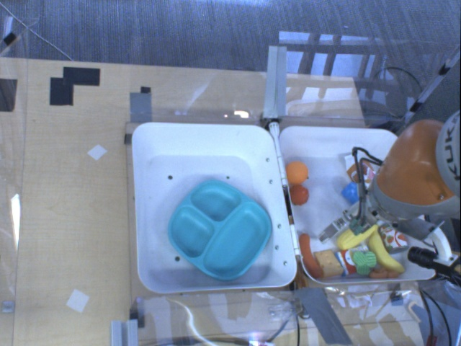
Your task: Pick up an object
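Bench (72,215) spreads pale and wooden under both bins, and beyond its far edge you see grey-blue floor (180,20). Your left bin (148,193) holds one teal divided plate (220,228), lying flat toward the near right corner, with bare white around it on the far and left sides. Your right bin (324,150) is the crowded one: its far half is mostly bare white, while the near half is packed. The arm (418,171) comes in from the right over that bin's right side. Your claw (344,227) sits low among the clutter, just beside a yellow banana (378,252); you cannot tell how wide it stands. An orange ball (296,171) and a red ball (299,194) touch near the dividing wall, a blue object (350,192) lies near the arm, and a red sausage (307,249) rests along the near left corner.
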You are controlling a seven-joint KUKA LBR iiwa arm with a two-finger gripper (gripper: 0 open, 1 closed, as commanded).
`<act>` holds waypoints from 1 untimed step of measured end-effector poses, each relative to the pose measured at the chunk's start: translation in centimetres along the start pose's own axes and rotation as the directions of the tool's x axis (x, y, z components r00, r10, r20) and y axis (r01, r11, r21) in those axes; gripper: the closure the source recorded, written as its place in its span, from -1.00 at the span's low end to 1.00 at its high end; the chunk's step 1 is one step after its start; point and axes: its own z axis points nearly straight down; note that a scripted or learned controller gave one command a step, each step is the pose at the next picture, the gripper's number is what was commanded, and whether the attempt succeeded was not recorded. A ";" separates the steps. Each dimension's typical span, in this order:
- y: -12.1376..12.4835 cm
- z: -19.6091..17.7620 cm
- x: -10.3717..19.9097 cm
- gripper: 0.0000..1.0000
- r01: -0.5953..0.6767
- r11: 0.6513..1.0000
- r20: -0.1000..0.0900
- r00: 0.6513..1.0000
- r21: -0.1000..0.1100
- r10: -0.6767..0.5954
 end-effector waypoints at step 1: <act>8.1 1.6 -3.1 -1.00 -0.011 1.000 -0.010 1.000 0.010 0.011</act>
